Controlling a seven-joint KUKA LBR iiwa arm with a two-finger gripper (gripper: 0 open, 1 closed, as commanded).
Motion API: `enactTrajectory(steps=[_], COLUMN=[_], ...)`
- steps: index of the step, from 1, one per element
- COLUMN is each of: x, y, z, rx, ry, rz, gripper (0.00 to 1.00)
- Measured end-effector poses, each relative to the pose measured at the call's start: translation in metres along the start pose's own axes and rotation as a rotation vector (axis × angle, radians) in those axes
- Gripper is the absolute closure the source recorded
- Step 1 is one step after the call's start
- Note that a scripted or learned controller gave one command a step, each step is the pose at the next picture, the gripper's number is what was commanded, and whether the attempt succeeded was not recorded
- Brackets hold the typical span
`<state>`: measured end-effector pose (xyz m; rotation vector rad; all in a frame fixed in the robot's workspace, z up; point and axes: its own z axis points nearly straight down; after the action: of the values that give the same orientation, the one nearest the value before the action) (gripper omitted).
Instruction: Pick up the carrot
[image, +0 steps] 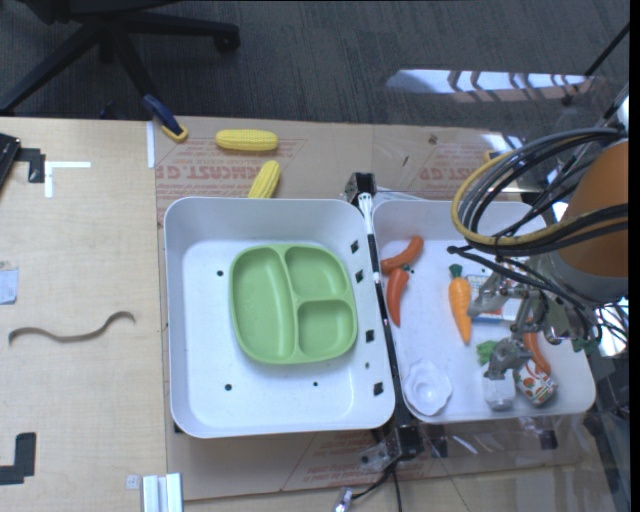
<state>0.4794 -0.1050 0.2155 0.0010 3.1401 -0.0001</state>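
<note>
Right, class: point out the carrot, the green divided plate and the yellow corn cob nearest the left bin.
carrot (460, 308), camera view, middle of its orange body.
green divided plate (262, 300), camera view, floor of its large left compartment.
yellow corn cob (264, 180), camera view, middle of the cob.

Light wood table (80, 290); beyond its far edge dark grey carpet floor (330, 60), black office chair base (130, 30) at far left, bright light reflection (490, 82) at far right.
</note>
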Motion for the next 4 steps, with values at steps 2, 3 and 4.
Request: enactTrajectory(steps=[2,3,4], x=[-0.108,-0.173,-0.17], y=[-0.076,-0.021,0.001], z=[0.122,0.127,0.124], rx=[0.001,0.004,0.013], ry=[-0.006,0.028,0.012], rz=[-0.066,0.052,-0.094], gripper=[0.0,0.0,0.0])
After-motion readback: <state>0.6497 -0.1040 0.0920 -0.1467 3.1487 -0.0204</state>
